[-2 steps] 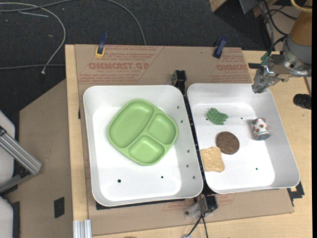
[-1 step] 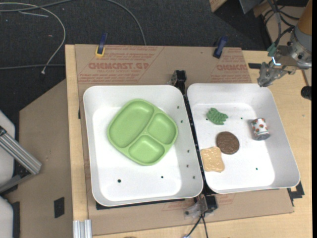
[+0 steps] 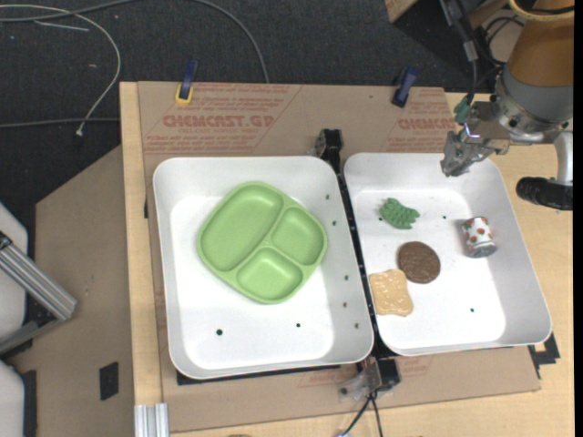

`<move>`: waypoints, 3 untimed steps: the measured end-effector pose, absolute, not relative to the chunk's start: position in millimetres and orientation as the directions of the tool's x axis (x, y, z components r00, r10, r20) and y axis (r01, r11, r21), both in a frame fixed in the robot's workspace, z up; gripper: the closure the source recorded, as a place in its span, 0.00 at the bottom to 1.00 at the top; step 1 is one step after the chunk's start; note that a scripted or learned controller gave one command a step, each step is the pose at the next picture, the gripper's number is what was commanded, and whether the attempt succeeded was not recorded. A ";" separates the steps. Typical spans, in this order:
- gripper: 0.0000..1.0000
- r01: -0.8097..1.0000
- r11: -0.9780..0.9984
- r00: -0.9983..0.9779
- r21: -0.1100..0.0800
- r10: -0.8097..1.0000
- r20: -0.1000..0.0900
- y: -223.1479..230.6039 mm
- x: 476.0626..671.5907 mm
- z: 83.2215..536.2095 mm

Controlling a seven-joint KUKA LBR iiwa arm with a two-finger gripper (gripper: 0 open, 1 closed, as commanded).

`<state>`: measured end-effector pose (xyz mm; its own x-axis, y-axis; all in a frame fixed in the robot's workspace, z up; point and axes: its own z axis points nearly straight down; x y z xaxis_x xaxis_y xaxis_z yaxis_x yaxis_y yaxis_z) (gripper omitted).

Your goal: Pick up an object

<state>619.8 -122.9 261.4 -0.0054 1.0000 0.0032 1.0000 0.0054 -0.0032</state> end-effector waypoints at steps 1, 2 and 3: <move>1.00 1.000 0.005 -0.005 -0.002 1.000 0.003 -75.9 603.1 263.8; 1.00 1.000 0.006 -0.006 -0.004 1.000 0.003 -22.2 589.6 245.8; 1.00 1.000 0.006 -0.006 -0.004 1.000 0.004 31.7 569.2 246.4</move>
<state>569.2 31.7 246.4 -0.0065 1.0000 0.0038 1.0000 0.0065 -0.0036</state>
